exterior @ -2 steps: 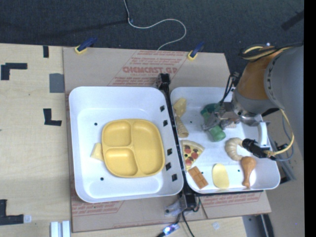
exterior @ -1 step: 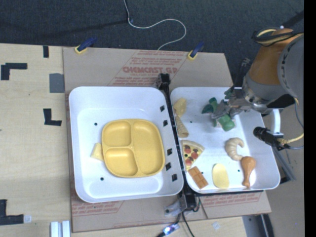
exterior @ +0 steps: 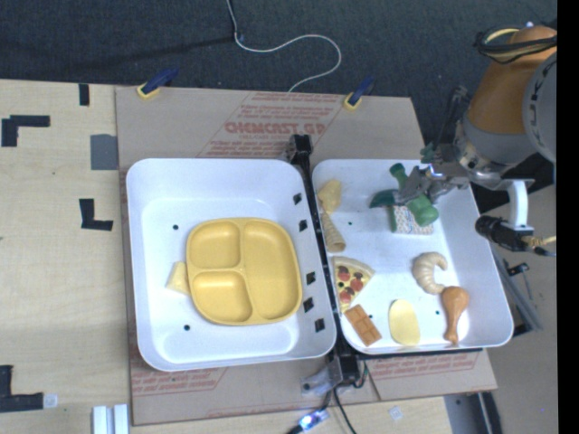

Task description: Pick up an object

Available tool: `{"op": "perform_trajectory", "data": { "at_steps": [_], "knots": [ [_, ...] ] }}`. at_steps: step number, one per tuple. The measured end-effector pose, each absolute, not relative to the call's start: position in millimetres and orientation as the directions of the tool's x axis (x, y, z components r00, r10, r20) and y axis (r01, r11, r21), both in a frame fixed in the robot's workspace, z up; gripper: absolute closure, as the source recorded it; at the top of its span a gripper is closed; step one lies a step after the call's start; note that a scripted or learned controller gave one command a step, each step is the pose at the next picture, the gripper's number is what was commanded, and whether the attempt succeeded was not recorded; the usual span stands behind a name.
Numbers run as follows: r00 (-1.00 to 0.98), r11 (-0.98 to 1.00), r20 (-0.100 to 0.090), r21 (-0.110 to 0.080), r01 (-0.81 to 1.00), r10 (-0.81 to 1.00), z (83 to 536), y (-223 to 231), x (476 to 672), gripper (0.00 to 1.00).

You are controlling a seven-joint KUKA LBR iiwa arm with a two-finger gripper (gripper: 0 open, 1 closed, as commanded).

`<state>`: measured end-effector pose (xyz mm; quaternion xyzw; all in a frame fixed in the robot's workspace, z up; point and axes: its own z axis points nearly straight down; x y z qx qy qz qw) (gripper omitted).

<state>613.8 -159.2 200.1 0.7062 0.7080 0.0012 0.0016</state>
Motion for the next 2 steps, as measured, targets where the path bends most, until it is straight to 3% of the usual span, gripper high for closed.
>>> {"op": "perform_trajectory", "data": {
  "at_steps": [1,2],
  "knots": [
    [-0.002,0.002,0.0,0.001,1.0,1.0,226,-158,614.4,1.0],
    [-0.004,0.004,0.001,-0.002,1.0,1.0,225,-118,593.4,1.0]
  ]
}}
